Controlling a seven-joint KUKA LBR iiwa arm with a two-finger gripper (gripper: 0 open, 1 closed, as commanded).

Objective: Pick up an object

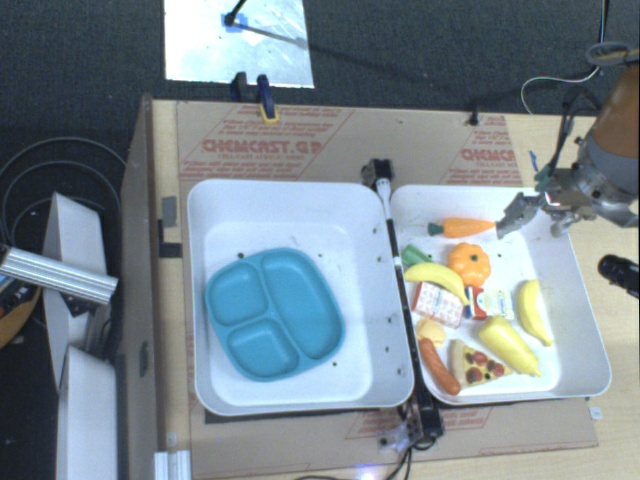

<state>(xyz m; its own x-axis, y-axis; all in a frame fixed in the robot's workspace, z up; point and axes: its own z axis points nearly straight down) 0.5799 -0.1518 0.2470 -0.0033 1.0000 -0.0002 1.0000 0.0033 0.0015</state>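
**Arm over right bin's far corner, carrot nearest**

Bench: two white bins side by side on a brown board. Left bin (290,203) carries a blue divided plate (274,312). Right bin (575,298) carries the toy food, crowded toward its left and near parts.

Arm comes in from the right, grey, hanging over the far right corner of the right bin. Gripper (522,214) points left and slightly near. Its fingers appear parted, a modest gap, nothing between them.

Toy food, large to small: yellow banana (437,275), a second yellow fruit (532,311), a yellow pepper-like piece (509,344), orange pumpkin (469,262), pizza slice (473,364), small carton (438,304), carrot (467,228).

Likeliest pick, by my judgement: the carrot. It lies in the far part of the right bin, just left of the fingertips and slightly near of them, apart from them. Its long axis runs left to right, green top at the left, narrow tip aimed right toward the gripper. A grasp looks to need a short move left and down, fingers closing across that axis.
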